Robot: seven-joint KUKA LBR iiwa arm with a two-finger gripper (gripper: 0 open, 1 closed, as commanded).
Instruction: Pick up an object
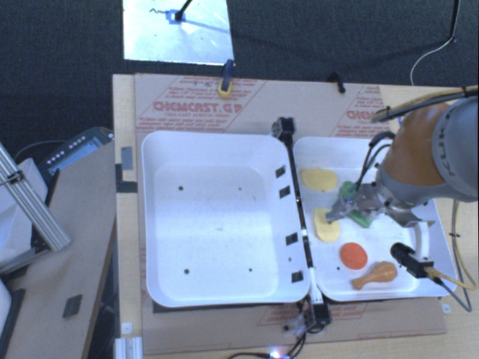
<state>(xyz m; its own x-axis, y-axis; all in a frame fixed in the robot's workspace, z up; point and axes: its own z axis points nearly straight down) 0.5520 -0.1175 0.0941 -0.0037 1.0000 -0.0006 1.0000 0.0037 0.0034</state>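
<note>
1. Side by side on a pale board printed with red lettering: two shallow white plastic bins, the left bin and the right bin, meeting along a seam lined with small black clips.
2. Reaching in from the right, above the right bin: the grey arm with an orange band.
3. Low over the middle of the right bin: the two-finger gripper, right at a small green object. Impossible to tell whether spread, pressed together or pinching anything.
4. As for the small green object: in the middle of the right bin, partly covered by the gripper, to the right of both yellow pieces.
5. Toward the far left of the right bin: a flat yellow oval piece, lying near the green object but apart from it.
6. Just beside the gripper, close to the seam: a paler yellow flat piece.
7. Nearer the front, just apart from the paler yellow piece: an orange-red round object.
8. Along the front wall, just right of the orange-red round object: a tan drumstick-shaped object, lying on its side.
</note>
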